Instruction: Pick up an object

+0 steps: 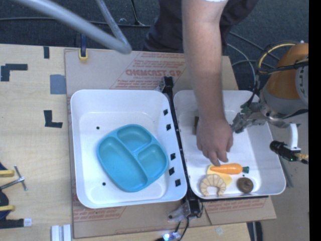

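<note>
In the right bin (268, 182) lie an orange carrot (225, 169), a tan croissant (213, 185) and a small brown round item (245, 185), all near the front wall. A person's arm reaches down from the top, with the hand (214, 142) just above the carrot. My gripper (239, 122) hangs over the right bin's middle right, to the right of the hand. The left bin (83, 104) holds a blue divided plate (132, 157).
Cardboard (150, 67) lies under both bins on the wooden bench. A grey metal pole (65, 16) crosses the top left. Cables (251, 67) run behind the right bin. A black clip (186, 211) sits at the front between the bins.
</note>
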`<state>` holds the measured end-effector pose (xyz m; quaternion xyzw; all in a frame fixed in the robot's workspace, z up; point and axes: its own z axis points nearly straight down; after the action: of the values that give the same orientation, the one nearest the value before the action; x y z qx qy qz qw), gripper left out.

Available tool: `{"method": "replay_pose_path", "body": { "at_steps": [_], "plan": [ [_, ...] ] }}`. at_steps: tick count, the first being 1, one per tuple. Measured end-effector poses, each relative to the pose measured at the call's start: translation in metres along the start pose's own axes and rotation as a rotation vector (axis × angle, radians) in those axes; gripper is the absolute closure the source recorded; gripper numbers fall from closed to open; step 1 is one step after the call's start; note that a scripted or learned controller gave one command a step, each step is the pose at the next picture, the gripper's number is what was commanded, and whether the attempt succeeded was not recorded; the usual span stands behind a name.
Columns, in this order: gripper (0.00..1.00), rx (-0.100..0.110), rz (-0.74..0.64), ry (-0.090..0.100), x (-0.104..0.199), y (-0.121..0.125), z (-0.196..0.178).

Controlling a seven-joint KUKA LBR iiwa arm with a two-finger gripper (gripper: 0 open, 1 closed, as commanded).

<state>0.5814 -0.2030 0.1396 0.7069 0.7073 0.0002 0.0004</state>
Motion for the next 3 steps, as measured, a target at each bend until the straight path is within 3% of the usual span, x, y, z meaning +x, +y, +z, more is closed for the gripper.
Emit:
{"method": "replay_pose_path", "body": {
  "at_steps": [2, 3],
  "plan": [
    [1.00, -0.002, -0.001, -0.001, -0.003, -0.006, -0.105],
    [1.00, 0.001, -0.005, 0.001, 0.052, 0.002, -0.111]
  ]
}}
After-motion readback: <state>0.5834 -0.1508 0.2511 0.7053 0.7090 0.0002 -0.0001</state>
